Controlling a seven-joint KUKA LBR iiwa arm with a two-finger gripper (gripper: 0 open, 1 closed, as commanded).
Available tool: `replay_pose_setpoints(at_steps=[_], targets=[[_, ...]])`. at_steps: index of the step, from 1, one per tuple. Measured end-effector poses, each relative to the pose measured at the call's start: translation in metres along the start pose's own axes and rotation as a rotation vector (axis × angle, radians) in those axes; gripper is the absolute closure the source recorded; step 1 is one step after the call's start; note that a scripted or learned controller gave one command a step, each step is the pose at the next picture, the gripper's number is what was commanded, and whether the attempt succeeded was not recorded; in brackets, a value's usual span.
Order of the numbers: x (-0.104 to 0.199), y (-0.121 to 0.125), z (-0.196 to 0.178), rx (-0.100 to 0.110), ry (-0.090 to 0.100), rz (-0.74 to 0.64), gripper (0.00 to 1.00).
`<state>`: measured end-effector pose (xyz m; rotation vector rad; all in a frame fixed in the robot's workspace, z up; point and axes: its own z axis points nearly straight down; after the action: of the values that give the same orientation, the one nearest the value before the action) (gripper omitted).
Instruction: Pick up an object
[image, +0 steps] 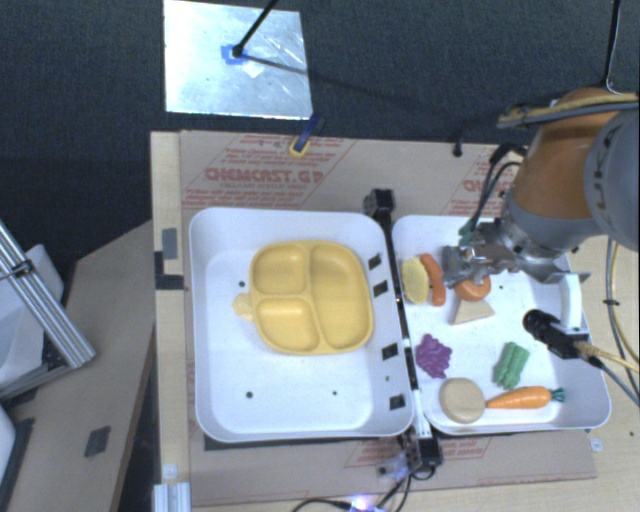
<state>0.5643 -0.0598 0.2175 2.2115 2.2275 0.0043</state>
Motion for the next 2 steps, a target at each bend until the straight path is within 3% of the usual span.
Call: replay_pose_setpoints(at_steps=[1, 2], targets=[[0.033, 0.048, -0.011, -0.001, 0.0, 0.0, 1.0], [0.06, 0.06, 0.002, 0.001, 0.0, 0.001, 1.0]])
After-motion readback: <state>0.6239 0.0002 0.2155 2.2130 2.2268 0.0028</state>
